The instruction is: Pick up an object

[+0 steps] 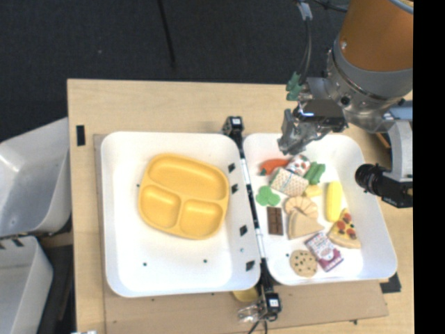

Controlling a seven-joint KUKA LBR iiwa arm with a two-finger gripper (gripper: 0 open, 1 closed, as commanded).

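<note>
My gripper [295, 139] hangs over the far left part of the right bin [372, 256], just above a red toy vegetable [273, 164] and a white piece with red dots [300, 163]. Nothing shows clearly as held in it. The right bin holds several toy foods: a tan cracker [287, 181], a green piece [317, 171], a yellow banana-like piece [334, 199], a green leafy piece [267, 197], a brown chocolate bar [275, 220], bread slices [303, 218], a pizza slice [344, 230], a cookie [302, 262] and a purple packet [325, 250].
The left bin [125, 256] carries a yellow divided plate [184, 195]. A black ridge with clips [245, 186] separates the two bins. A black cylindrical part [379, 181] juts in over the right bin's right rim. White containers [31, 186] stand left of the bench.
</note>
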